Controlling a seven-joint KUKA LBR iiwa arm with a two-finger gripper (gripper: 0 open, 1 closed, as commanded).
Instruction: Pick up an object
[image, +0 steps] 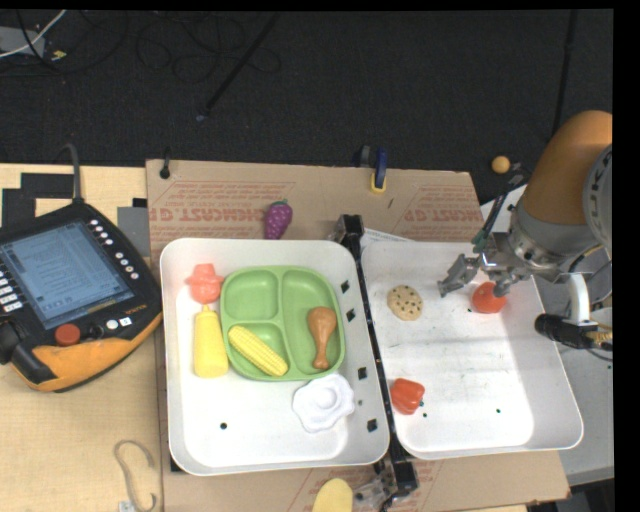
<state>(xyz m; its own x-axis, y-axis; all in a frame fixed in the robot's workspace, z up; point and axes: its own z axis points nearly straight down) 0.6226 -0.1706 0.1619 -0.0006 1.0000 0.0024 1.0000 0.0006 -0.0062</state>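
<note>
A small red object (487, 298), round like a tomato, lies in the right bin (545, 420) near its far right part, and the tool (478, 272) is just above it, touching or almost touching; I cannot tell which. The fingers of the tool spread wide, one reaching to the left over the bin floor and the other by the red object, and the object is not clearly between them. To the left of the tool lies a cookie (405, 302), well apart from it. Nearer the camera than the tool, a red pepper (407, 396) sits by the left wall of the same bin. Far to the left of the tool, the left bin (180, 400) holds a green divided plate (282, 295) with a corn cob (258, 351) and a chicken leg (322, 335), a yellow bottle (208, 343) and a white fried egg (324, 402)
</note>
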